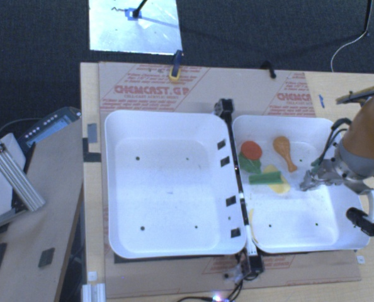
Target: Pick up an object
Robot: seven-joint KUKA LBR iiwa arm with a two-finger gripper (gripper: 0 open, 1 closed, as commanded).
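Camera view: we see the gripper low in the right bin, whether spread or pressed we cannot tell. Just left of it lie a yellow piece, green stick, tomato and drumstick.

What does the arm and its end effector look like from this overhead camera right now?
The arm enters from the right: a rounded orange band over a grey wrist section. Dark cables loop along its near side. The end effector is a small grey metal assembly with a dull sheen. A black bracket-like part juts out below the wrist.
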